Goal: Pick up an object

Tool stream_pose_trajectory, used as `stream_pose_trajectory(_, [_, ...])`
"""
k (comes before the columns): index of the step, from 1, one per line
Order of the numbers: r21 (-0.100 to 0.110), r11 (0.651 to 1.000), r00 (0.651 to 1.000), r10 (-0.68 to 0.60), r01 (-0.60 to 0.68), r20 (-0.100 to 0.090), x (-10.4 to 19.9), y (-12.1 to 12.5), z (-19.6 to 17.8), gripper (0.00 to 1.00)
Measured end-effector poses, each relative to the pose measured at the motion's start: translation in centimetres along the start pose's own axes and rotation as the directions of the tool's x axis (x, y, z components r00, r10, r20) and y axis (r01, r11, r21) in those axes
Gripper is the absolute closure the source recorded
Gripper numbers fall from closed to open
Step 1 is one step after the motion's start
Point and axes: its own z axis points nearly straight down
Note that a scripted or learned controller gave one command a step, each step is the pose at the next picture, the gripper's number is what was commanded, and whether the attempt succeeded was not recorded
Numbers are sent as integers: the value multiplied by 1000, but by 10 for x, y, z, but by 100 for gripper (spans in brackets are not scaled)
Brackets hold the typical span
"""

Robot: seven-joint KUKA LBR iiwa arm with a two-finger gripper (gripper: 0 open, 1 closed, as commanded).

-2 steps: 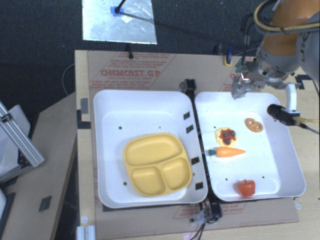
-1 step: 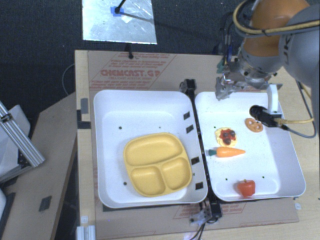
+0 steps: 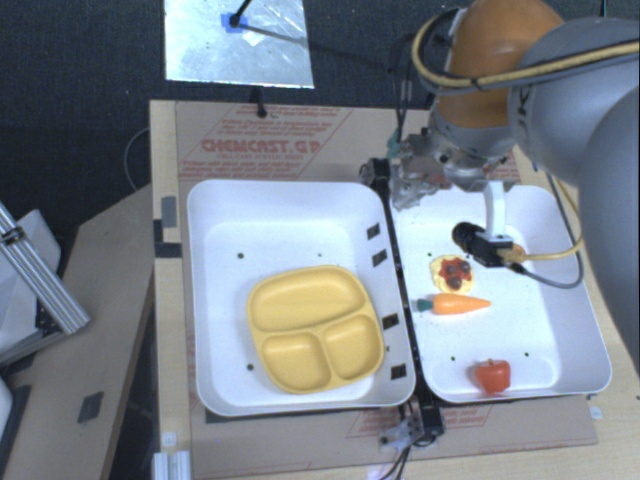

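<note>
The right bin (image 3: 585,353) holds three small toys. A round yellow piece with red and dark toppings (image 3: 453,271) lies mid-bin, and an orange carrot (image 3: 462,305) lies on its side just below it. A red pepper-like toy (image 3: 491,374) sits near the front rim. My gripper (image 3: 408,186) hangs from the orange wrist over the back left corner of the right bin, close to the divider between the bins. It is well apart from all three toys, and I see nothing held in it.
A yellow three-compartment plate (image 3: 315,326) lies in the left bin (image 3: 205,298). A black fitting with a yellow cable (image 3: 480,243) hangs off the wrist above the round toy. The bulky grey arm (image 3: 590,98) covers the right bin's back right. A foil sheet (image 3: 238,28) lies behind the bins.
</note>
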Motion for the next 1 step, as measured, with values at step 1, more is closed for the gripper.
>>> stream_pose_trajectory(1, [0,1000,1000,-1,1,0,61,-10,12,100])
